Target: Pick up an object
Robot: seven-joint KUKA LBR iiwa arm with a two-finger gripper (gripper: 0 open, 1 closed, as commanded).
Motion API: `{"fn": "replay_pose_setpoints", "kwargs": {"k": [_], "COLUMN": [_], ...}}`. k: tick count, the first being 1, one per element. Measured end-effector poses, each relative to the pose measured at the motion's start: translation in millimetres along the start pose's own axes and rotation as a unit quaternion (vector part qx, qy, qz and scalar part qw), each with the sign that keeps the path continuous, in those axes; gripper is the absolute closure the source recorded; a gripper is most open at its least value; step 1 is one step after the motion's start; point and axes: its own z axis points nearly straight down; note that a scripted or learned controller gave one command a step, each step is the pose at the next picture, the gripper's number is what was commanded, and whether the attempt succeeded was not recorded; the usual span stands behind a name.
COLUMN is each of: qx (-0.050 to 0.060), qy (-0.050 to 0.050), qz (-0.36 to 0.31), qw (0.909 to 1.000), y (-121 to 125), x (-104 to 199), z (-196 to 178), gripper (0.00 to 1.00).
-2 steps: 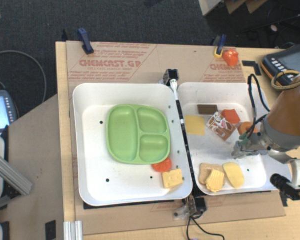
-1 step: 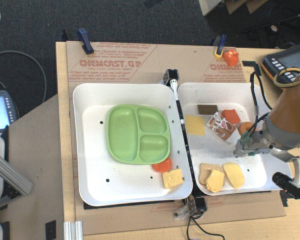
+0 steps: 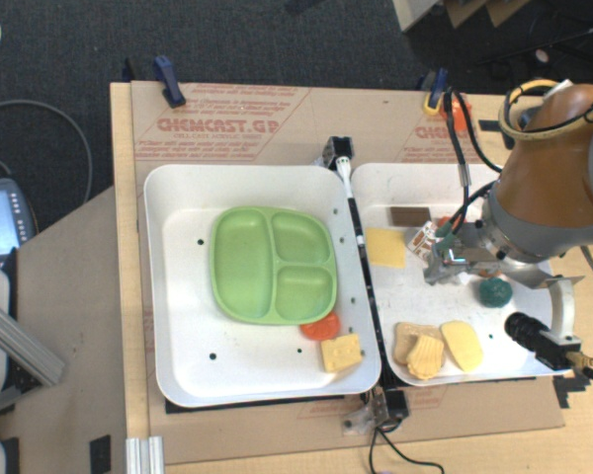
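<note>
Yellow cheese cube sits in the left bin; pincer grip state unclear.

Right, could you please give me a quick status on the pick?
Gripper low in right bin, nothing seen held. Yellow block beside it, untouched. Green ball close by.

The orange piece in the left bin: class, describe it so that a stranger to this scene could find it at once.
Start at the left white bin, which holds a green divided plate. Follow the plate's lower right rim to the small orange piece that peeks out from beneath it. Unlike the pale yellow holed cheese block just below it, it is rounded, reddish-orange and partly hidden by the plate.
</note>
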Motion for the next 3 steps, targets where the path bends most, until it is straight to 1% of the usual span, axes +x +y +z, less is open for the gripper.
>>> {"fn": "replay_pose_setpoints", "kwargs": {"k": [1,2,3], "qx": [0.002,0.008,0.004], "qy": [0.0,0.0,-0.001], "qz": [0.001,0.007,0.006], "qw": [1.0,0.9999,1.0], "y": [13.5,-8.7,-6.4], "x": [68.0,35.5,37.1], "z": [-33.6,14.0,1.1], "gripper": [1.0,1.0,1.0]}}
